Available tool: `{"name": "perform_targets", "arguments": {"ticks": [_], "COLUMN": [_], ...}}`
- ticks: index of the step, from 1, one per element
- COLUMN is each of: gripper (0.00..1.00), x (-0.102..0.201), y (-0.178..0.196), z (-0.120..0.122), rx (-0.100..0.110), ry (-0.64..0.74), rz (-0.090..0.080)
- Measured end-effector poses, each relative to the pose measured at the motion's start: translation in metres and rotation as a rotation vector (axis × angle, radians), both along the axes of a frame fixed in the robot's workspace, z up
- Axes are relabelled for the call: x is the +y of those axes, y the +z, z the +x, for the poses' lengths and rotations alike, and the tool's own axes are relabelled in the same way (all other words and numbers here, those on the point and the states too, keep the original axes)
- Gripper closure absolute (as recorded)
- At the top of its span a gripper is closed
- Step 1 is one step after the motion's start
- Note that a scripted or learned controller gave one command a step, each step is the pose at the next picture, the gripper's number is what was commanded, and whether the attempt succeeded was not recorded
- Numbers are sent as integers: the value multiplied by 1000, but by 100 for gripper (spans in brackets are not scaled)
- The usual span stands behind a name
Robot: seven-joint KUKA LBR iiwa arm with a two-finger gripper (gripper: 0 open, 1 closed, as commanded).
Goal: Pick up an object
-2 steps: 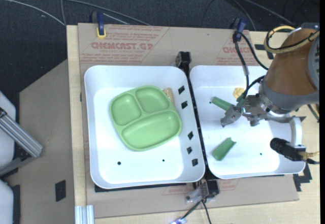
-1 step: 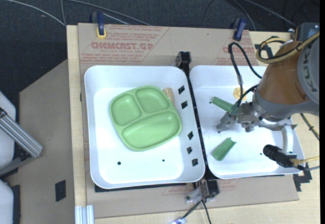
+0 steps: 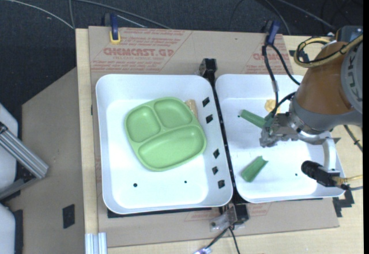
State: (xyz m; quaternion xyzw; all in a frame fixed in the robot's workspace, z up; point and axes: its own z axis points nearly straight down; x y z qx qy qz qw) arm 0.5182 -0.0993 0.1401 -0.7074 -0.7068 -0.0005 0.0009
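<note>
1. Looking down at the right bin [image 3: 288,192], we see the gripper [image 3: 268,136] low over its floor, at the end of the grey and orange arm [image 3: 323,94].
2. We cannot tell how the tool is set, because the wrist covers its tip from above.
3. The nearest thing is a long dark green piece [image 3: 252,118]; it lies just beyond the tool, and its near end seems to touch or go under the tool. We cannot tell which.
4. A second green block [image 3: 253,169] lies in front of the tool, a little apart from it.
5. To do this step well, we think the tool should come straight down over the middle of the long piece, across its narrow side, and close before lifting.
6. A small yellow bit [image 3: 270,104] lies behind the tool, near the far wall.
7. The green divided plate [image 3: 165,133] lies in the left bin [image 3: 112,149], well away from the tool, and does not disturb us.
</note>
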Motion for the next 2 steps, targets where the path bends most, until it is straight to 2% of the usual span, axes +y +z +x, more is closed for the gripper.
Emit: {"name": "perform_targets", "arguments": {"ticks": [1, 2], "gripper": [100, 100], "x": [0, 6], "y": [55, 101], "z": [11, 8], "rx": [-6, -7], "ry": [2, 3], "rz": [-3, -3]}}
